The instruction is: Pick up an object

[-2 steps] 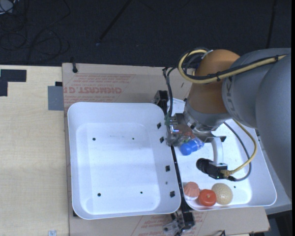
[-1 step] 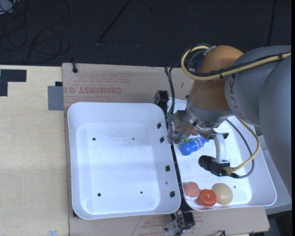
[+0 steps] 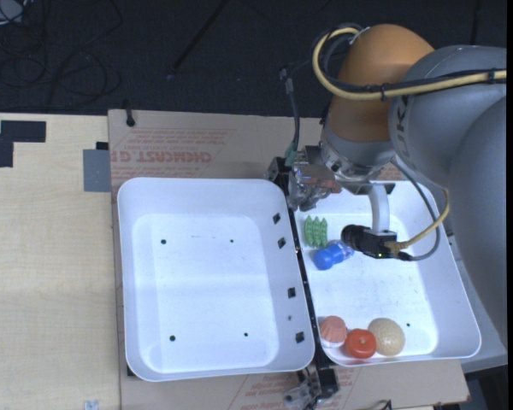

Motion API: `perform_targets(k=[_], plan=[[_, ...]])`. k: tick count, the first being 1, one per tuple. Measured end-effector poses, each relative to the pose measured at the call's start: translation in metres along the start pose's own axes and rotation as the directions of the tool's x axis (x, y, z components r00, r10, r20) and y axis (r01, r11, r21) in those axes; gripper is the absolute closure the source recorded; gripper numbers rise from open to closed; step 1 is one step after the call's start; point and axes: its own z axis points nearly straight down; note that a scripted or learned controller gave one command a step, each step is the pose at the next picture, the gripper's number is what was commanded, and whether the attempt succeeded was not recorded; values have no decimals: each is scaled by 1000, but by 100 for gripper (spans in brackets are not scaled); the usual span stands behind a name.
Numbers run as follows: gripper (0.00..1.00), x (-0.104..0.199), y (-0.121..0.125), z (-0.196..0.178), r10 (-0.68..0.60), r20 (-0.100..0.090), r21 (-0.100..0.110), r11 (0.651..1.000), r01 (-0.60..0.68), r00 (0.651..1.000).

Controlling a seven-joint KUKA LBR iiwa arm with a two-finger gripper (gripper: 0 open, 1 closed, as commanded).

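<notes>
Camera view showed you the gripper (image 3: 308, 193) at the right bin (image 3: 410, 289) far corner, near a green object (image 3: 315, 229); its grip state you couldn't tell.

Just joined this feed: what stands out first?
The grey arm with an orange band looms at the upper right, its gripper over the far left corner of the right white bin. Beside it lie a small green ridged block and a blue plastic piece; a pink round object, a red ball and a tan ball cluster at the bin's near edge.
</notes>
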Motion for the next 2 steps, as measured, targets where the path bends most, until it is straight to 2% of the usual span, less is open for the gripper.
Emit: perform_targets(k=[1, 2], plan=[[100, 30, -30, 60, 0, 0, 14, 1000, 0, 1000], [100, 64, -45, 56, -1, -1, 10, 1000, 1, 1000]])
